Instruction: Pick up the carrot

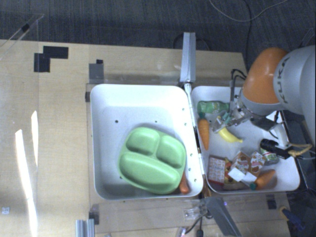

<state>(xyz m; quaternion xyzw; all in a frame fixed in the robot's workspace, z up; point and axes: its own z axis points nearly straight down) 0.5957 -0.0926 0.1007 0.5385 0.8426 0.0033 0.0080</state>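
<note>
Your pincer (223, 121) hangs low over the upper middle of the right bin (295, 181), below the arm's orange band. From this slanted view you cannot tell whether it stands wide or narrow. Just below it and a little to its right lies a yellow banana (231, 136), close under the tip. Just above it and to its left sits a green packet (211, 106), near the bin's far wall. The carrot (203, 134) lies to the pincer's left, lengthwise along the right bin's left wall. Its thick end points to the far side and its tip to the near side, and it is near the pincer but apart from it. Further out, along the near side of the same bin, you see a red packet (216, 169), some small printed cartons (244, 162) and an orange piece (265, 178) with a green end in the near right corner. In the left bin (106, 132) rests a green divided tray (152, 159), and a small orange thing (183, 185) peeks out at its near right edge, beside the bin's wall.
</note>
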